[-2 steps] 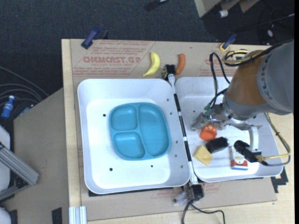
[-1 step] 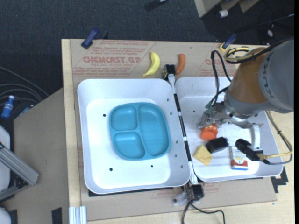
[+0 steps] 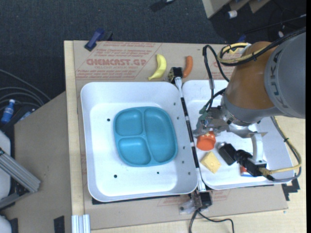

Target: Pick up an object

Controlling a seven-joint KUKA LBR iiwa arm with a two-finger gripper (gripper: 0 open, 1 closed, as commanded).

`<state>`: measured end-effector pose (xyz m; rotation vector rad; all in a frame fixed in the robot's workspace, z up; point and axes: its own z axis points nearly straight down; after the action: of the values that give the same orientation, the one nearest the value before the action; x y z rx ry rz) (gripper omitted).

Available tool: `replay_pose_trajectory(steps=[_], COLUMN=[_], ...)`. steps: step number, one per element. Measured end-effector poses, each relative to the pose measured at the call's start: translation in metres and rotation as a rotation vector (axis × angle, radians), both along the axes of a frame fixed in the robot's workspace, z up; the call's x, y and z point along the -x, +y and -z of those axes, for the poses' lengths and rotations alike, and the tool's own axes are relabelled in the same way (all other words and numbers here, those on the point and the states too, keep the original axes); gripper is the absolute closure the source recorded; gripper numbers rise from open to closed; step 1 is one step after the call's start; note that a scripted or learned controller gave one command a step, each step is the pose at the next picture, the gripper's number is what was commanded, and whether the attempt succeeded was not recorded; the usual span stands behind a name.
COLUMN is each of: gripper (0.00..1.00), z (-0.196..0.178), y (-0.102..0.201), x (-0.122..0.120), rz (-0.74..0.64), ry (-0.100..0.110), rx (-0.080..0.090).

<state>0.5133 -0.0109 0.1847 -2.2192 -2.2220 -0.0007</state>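
Observation:
My gripper (image 3: 206, 125) hangs low over the left part of the right bin (image 3: 221, 181), close to the wall between the two bins. Directly in front of it, touching or nearly touching its tip, sits a small orange-red object (image 3: 206, 141). I cannot see whether that object lies between the gripper's parts. A yellow wedge (image 3: 211, 162) lies on the bin floor just nearer the front edge. The grey arm with its orange band (image 3: 248, 89) covers most of the right bin behind the gripper.
The left bin (image 3: 97, 106) holds a blue divided plate (image 3: 145, 136). On the board behind the bins lie a yellow banana (image 3: 158, 67) and an orange carrot-like piece (image 3: 187, 65). A blue item (image 3: 95, 39) sits at the bench's far left corner.

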Motion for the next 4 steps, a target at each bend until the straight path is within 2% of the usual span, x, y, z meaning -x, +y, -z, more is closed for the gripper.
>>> replay_pose_trajectory(steps=[1, 2, 3, 4], gripper=[1.00, 1.00, 1.00, 1.00], z=[-0.046, -0.066, -0.076, -0.070], y=[-0.016, -0.031, -0.031, -0.084], x=[-0.008, -0.002, -0.009, 0.005], rz=[0.001, 0.001, 0.001, 0.002], ry=[-0.001, -0.002, -0.002, 0.002], rx=[0.002, 0.002, 0.002, 0.001])
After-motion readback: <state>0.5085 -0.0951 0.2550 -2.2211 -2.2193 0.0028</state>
